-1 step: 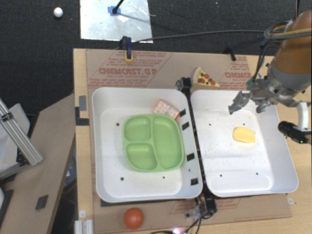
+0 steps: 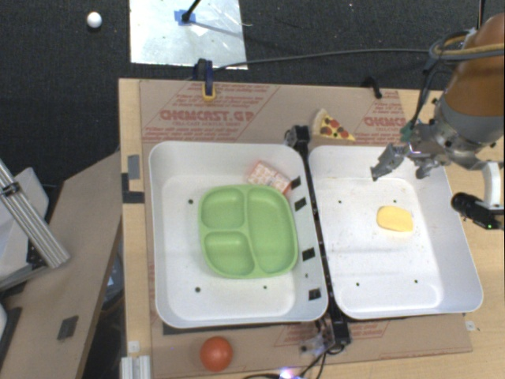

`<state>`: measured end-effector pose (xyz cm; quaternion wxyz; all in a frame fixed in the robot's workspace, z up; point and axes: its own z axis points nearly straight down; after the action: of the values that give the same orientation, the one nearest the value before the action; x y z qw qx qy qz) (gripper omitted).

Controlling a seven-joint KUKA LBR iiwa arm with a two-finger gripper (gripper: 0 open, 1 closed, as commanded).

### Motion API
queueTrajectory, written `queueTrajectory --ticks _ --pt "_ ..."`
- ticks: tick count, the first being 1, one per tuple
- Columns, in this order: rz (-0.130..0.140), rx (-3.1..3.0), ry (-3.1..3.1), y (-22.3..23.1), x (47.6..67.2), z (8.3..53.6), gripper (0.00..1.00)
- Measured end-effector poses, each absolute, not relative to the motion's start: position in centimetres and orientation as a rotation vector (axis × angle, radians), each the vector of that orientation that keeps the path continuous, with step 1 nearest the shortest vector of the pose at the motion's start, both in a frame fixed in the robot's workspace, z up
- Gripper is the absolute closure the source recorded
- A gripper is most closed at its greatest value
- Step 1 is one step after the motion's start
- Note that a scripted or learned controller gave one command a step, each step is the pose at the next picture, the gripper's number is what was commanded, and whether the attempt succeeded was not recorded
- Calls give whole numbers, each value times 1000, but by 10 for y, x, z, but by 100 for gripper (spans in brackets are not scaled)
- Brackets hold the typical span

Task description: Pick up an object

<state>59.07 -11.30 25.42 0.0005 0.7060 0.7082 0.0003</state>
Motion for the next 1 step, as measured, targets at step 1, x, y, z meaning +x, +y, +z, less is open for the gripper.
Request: queueTrajectory --ticks 1 --pt "0 2218 2225 -106 593 210 0"
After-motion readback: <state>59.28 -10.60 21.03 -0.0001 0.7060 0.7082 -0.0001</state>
